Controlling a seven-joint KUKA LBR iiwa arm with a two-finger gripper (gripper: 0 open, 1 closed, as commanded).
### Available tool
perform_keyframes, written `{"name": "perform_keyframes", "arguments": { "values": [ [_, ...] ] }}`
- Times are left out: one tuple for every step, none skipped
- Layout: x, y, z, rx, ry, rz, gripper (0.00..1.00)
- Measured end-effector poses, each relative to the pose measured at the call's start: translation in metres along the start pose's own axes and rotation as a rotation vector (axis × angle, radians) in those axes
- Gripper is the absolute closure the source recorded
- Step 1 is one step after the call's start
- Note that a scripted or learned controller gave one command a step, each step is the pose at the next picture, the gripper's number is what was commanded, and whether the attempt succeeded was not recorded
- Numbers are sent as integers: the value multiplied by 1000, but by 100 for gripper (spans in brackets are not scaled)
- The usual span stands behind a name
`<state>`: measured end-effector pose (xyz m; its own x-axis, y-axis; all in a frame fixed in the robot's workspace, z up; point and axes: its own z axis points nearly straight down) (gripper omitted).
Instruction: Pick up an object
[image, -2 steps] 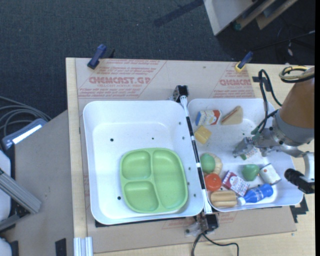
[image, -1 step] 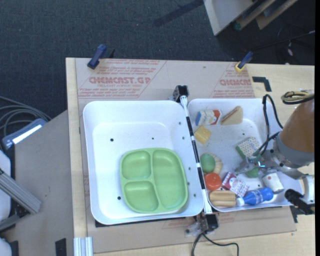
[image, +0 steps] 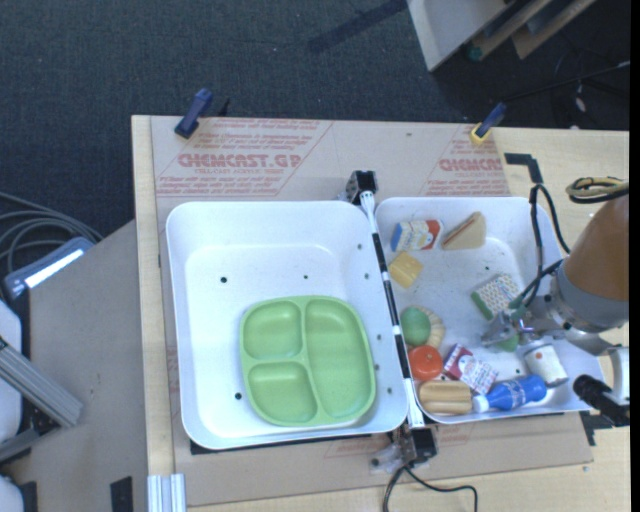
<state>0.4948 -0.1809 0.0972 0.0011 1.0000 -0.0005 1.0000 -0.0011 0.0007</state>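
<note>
Pincer (image: 508, 330) low in right white bin (image: 500, 214), grip state unclear. Small green-checked carton (image: 496, 294) at its 11 o'clock: probably light, stiff; take flat sides.

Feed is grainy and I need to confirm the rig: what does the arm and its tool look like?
The arm is grey with an orange band above the wrist. Black cables loop alongside it. The tool is small, dark metal, with its details blurred.
</note>
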Motion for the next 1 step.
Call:
{"name": "perform_keyframes", "arguments": {
  "values": [
    [98, 50, -88, -2, 2, -4, 100]
  ]
}}
